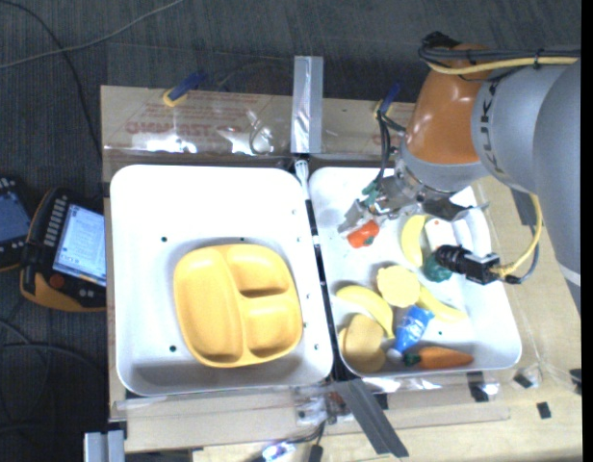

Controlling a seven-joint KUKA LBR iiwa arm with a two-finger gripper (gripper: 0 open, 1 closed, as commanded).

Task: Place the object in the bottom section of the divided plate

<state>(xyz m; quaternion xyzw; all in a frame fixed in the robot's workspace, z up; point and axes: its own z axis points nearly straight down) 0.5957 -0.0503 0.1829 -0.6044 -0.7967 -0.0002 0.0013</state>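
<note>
Divided plate (239,303) lies unobstructed; toys (402,306) crowd the right bin (489,349).

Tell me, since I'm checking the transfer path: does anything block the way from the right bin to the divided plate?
Only the raised bin walls between the bins. The yellow divided plate lies uncovered in the left bin.

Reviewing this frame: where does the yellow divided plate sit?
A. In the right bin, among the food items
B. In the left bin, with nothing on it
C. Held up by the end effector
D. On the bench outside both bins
B. The yellow divided plate lies in the left bin, all its sections bare, while the end effector is over the right bin.
</note>
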